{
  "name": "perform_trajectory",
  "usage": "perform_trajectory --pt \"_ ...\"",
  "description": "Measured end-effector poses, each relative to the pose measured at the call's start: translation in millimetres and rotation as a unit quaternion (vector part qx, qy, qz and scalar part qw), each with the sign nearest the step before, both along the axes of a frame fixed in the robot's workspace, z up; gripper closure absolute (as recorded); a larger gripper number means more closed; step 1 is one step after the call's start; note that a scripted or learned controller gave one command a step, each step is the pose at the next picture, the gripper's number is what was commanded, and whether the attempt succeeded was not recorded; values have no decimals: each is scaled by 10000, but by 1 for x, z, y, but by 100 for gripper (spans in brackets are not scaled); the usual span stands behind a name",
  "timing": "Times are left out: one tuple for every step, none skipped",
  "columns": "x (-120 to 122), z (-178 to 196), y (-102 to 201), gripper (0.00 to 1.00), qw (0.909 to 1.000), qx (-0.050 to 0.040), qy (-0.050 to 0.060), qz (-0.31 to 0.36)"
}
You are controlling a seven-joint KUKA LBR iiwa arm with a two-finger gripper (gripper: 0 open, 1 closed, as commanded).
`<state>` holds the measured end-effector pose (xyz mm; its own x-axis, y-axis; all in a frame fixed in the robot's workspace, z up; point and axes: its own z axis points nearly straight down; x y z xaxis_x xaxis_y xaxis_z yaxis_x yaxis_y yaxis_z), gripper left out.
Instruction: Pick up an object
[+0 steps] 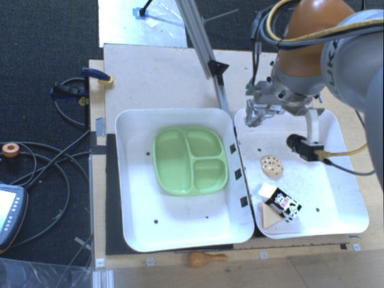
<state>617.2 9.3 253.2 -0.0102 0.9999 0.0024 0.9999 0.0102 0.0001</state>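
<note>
In the right bin lie a round speckled cookie, a black-and-white patterned block and a tan wedge close to the front edge. A small white piece touches the block's left end. My gripper hangs over the bin's far left corner, well behind the cookie and apart from every object. Nothing shows in its grasp.
A green divided plate rests in the middle of the left bin. A wooden pear-shaped thing lies on the bench in front of the bins. A slanted metal pole crosses behind them. Cables trail at the left.
</note>
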Motion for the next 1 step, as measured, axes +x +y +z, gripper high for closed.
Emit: perform_trajectory --pt "-16 -15 54 100 10000 0 6 3"
